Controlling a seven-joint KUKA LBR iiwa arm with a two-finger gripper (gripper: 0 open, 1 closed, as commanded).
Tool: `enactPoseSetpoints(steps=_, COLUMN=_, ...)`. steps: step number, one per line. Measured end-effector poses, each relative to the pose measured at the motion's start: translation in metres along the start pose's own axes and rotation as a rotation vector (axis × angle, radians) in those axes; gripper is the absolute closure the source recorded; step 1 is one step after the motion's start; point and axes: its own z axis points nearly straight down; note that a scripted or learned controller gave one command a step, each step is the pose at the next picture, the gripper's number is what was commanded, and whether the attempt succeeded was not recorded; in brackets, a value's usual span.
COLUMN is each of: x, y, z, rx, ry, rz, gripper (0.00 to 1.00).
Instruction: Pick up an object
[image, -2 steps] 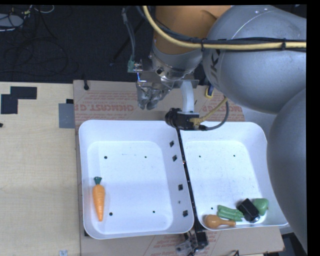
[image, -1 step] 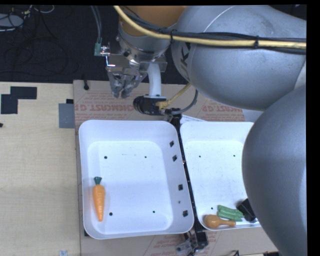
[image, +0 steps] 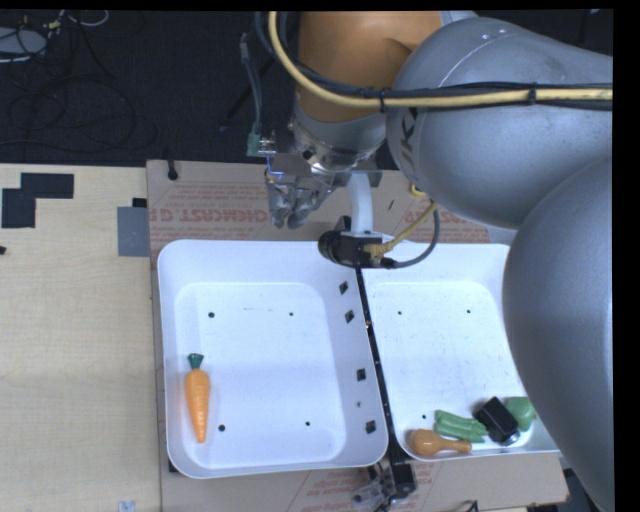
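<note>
1. The gripper (image: 291, 208) was seen raised above the far edge of the left bin (image: 172, 300), hanging from the grey arm (image: 500, 110) over the cardboard behind the bins. Its fingers appeared drawn close together, with nothing seen between them; no object was held.

2. A toy carrot (image: 197, 402) was seen lying alone in the left bin, well away from the gripper, toward the near corner on the side farther from the arm, its green top pointed back toward the gripper.

3. In the right bin (image: 455, 300), a cluster was seen at the near corner, well apart from the gripper and on the arm's side of it: a tan pear-shaped piece (image: 436, 443), a green pod (image: 460, 426), a black item (image: 497, 420) and a green piece (image: 521, 410) partly hidden behind it.

4. The carrot was judged the easier target, since it lay isolated on a flat floor.

5. Risks were judged as follows:
   - If the fingers were closed along the carrot's length rather than across it, the tapered body could be squeezed out.
   - As the carrot lay near the bin wall, a finger could be caught on the rim during descent.
   - In the cluster, two pieces could be pinched together or one nudged aside, because they lay touching in the corner.
</note>
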Motion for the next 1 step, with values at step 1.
enactPoseSetpoints(steps=1, x=0.0692, y=0.0004, z=-0.0183, rx=-0.009, ry=0.005, rz=-0.011, gripper=1.00)
